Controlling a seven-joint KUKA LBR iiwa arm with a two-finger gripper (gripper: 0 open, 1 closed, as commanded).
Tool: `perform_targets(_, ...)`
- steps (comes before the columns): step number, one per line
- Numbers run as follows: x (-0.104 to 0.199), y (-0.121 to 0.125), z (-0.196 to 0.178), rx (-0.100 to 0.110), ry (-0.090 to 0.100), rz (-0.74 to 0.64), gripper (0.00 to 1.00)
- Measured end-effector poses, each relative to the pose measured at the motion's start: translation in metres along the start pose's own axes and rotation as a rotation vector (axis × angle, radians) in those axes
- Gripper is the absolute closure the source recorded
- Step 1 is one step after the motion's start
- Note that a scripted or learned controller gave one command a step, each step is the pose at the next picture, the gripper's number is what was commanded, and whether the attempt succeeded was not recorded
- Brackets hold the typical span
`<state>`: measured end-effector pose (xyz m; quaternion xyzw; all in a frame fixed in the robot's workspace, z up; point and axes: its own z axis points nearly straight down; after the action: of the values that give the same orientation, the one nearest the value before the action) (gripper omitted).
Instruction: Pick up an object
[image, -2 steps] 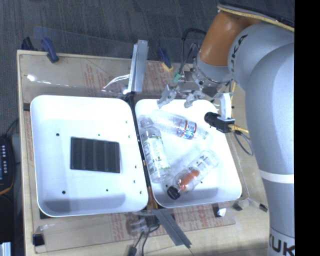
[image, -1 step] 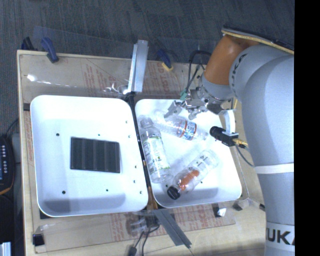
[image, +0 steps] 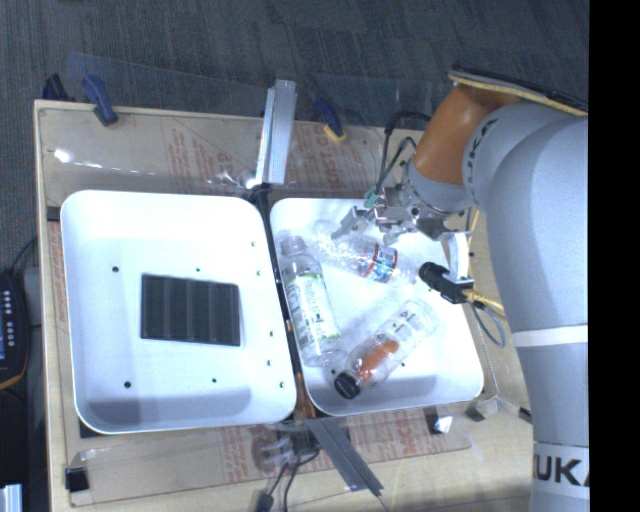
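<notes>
- Two shallow white plastic bins sit side by side on the bench; taking the right bin as the landmark, the left bin lies just beside it, their inner rims touching along a dark seam.
- Inside the right bin, along its left wall, lies a clear plastic bottle with a pale green-and-white label, on its side, running lengthwise along that wall.
- Toward the right bin's near edge lies a second clear plastic bottle with a black cap and orange contents, tilted on a diagonal, cap pointing at the near-left corner (it almost meets the first bottle's lower end).
- Near the right bin's far edge lies a smaller crumpled clear bottle with a red-and-blue label.
- Over the right bin's far-right corner hangs the grey arm's two-finger gripper, just above the crumpled bottle; whether the pincer is apart or together cannot be told.
- On the left bin's floor is a dark rectangular ribbed panel, well apart from the right bin's contents.
</notes>
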<state>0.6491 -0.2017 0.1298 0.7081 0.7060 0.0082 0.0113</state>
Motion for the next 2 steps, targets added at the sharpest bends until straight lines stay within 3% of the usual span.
perform_targets(1, -0.0018, -0.0059, 0.0072, -0.027, -0.002, -0.026, 0.0)
perform_targets(2, -0.0029, -0.0067, 0.0089, -0.023, 0.0, -0.109, 0.0)
